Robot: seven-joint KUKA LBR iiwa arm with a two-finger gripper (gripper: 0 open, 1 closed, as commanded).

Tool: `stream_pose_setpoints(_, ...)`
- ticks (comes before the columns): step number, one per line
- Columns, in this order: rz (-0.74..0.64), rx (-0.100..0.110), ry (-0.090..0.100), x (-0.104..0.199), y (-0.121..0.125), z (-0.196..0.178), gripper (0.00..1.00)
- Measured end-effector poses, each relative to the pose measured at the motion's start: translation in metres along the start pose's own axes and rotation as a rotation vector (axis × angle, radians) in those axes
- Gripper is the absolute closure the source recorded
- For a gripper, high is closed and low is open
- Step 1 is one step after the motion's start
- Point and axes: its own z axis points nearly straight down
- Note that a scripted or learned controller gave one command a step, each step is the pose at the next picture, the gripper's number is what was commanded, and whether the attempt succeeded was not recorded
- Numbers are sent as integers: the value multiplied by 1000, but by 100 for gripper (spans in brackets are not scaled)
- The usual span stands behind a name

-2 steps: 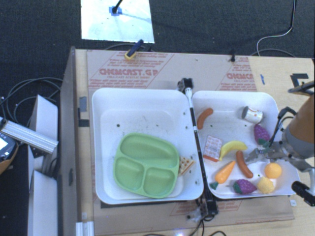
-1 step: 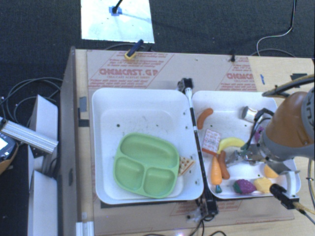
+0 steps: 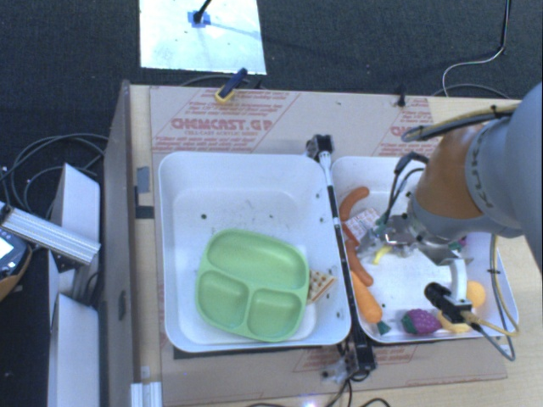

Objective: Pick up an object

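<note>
The arm is low over the right bin [image 3: 399,327], gripper [image 3: 379,242] down among toy food by a hot dog [image 3: 352,200]; jaws can't be read. This looks like the grasp step: next, a close and a clean lift.

A light green divided plate [image 3: 253,285] is sitting in the white left bin [image 3: 182,185] beside a tan lattice-patterned waffle [image 3: 320,285]. In the white right bin [image 3: 399,291], an orange carrot [image 3: 366,299], reddish-orange sausage [image 3: 352,201] and purple grapes [image 3: 419,320] are showing, and the grey arm [image 3: 501,164] is wearing an orange band [image 3: 445,176].
</note>
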Motion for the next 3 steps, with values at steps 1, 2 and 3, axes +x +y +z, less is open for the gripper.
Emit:
stream_pose_setpoints(1,-1,0,1,0,0,-10,100)
stream_pose_setpoints(2,-1,0,1,0,0,-10,0)
stream_pose_setpoints(3,-3,-1,2,0,1,-20,100)
